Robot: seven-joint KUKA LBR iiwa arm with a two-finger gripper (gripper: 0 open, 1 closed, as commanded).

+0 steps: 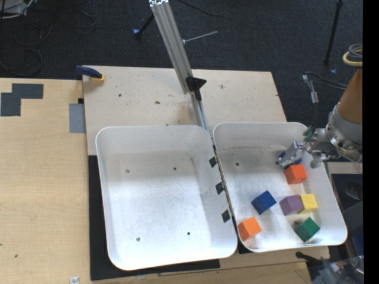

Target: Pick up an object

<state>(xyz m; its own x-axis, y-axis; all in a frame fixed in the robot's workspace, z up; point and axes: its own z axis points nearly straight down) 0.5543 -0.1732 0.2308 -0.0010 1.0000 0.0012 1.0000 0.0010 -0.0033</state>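
Observation:
Several small cubes lie in the right bin (331, 236). A red-orange cube (295, 174) sits near the bin's right wall. Below it are a blue cube (263, 202), a purple cube (291, 205) and a yellow cube (308, 202). A green cube (307, 228) lies in the front right corner and an orange cube (249, 227) near the front left. My gripper (299, 157) reaches in from the right and hangs just above the red-orange cube, at its far side. Whether it touches the cube is unclear.
The left bin (106, 158) stands beside the right one, with a divider wall (218, 176) between them. A slanted aluminium bar (177, 52) rises from behind the bins. A blue-and-yellow clamp (90, 73) rests on the bench's far left corner.

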